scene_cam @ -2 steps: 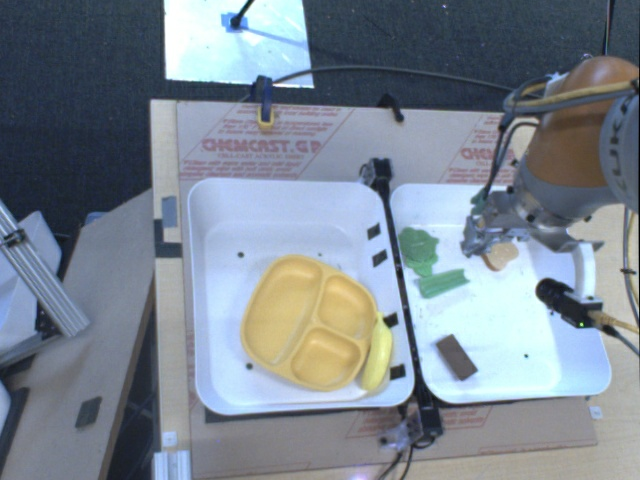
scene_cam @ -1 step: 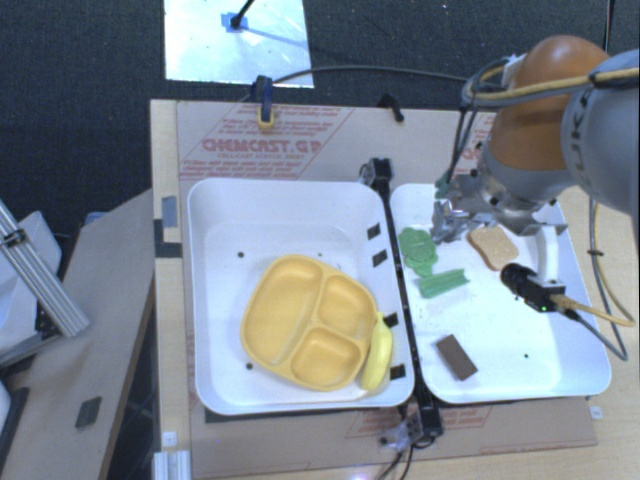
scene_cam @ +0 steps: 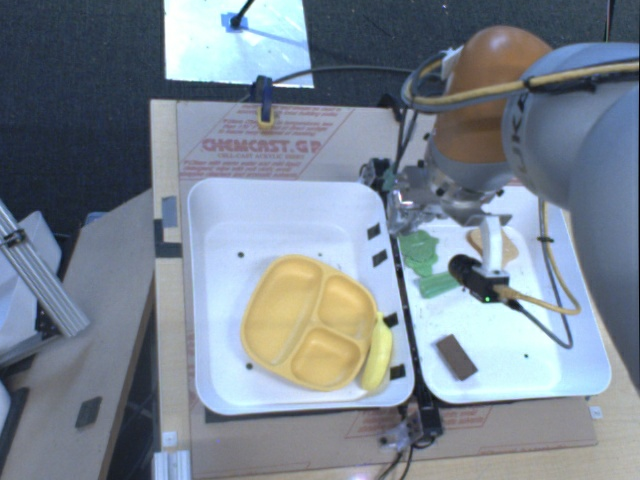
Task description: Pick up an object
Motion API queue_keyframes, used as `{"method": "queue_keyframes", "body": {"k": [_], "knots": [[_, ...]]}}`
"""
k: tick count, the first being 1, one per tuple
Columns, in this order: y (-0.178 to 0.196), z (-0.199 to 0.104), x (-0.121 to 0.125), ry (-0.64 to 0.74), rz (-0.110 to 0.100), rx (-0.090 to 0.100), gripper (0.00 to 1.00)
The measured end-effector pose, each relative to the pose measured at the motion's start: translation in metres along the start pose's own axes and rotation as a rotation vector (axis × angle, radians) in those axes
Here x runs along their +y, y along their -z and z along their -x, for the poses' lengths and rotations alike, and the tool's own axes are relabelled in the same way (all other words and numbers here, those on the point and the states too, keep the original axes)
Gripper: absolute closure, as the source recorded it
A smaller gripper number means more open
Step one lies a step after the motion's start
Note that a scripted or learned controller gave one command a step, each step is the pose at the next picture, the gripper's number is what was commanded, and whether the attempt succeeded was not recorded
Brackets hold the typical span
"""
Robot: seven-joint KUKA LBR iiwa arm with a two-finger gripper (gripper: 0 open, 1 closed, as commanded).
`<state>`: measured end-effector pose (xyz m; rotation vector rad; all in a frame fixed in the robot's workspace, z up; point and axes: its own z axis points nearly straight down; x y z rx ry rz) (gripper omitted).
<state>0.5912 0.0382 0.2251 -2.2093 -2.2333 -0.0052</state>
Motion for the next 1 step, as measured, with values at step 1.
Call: {"method": "queue_keyframes", "body": {"k": [1], "knots": [[-0.0061, -0.0444, 0.0101, -0.002, 0.000, -0.001, 1.00]]}}
